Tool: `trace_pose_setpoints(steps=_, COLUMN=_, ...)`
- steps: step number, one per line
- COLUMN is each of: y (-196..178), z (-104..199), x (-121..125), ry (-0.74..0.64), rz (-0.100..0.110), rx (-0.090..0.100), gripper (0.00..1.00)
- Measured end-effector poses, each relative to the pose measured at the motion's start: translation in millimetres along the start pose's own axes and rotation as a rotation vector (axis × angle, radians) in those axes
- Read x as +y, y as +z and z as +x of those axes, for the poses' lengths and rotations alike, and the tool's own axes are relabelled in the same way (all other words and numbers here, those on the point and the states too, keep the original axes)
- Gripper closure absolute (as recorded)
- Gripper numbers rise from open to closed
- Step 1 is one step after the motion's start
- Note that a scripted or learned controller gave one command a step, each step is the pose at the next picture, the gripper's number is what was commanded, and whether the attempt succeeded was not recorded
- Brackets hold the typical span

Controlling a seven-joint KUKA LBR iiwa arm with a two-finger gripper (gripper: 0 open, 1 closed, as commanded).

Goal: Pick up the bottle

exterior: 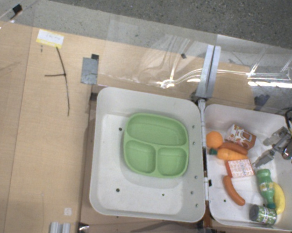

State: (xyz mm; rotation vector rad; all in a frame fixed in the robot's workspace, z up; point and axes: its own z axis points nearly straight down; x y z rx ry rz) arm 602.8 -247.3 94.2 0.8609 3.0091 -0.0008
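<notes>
Can [263, 214] lies at right bin [213, 210] front edge; green bottle [265, 185] just behind, beside banana [279, 197]. Gripper [271, 149] seen above bin, fingers spread, nothing pinched, tips just short of bottle cap. Step judged: approach. Next: descent req'd, jaws astride bottle, clear of banana.

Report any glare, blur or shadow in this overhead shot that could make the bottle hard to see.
Camera view: glare streaks the clear plastic sheet behind the bins, none on the green bottle; the light is even and shadows soft; the gripper is small and slightly blurred, so its fingers are hard to read; the bottle's edge merges with the banana beside it.
</notes>
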Motion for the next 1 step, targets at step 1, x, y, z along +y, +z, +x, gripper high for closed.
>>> trace_pose_setpoints(steps=1, y=0.3, z=60.5, x=15.2, ry=0.013, rz=0.0, rx=0.003, gripper=0.0)
